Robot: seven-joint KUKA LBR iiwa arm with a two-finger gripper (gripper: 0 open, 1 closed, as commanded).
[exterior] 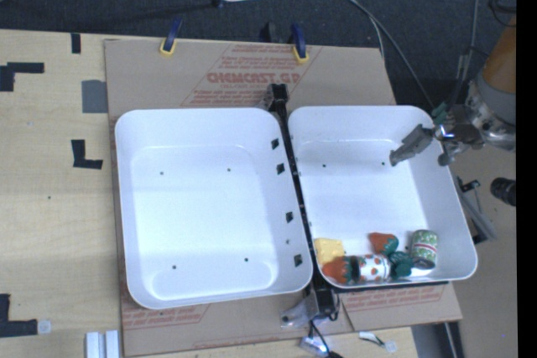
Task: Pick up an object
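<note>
- Nothing is picked yet: the objects all lie clustered along the right bin's near edge.
- The end effector hangs over that bin's far right corner, carrying nothing; its opening I cannot tell.
- Descent and grasp remain.

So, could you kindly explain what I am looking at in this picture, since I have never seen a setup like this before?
This is one camera fixed above a bench, looking down at a slant. Two shallow white bins sit side by side: the left bin and the right bin. A robot arm reaches in from the right; its pincer hovers over the right bin's far right corner with nothing visibly held. Its job is to pick up an object. The objects are a small cluster along the right bin's near edge: a yellow piece, a green-and-white can, and several red, orange and green toys too small to identify.
</note>
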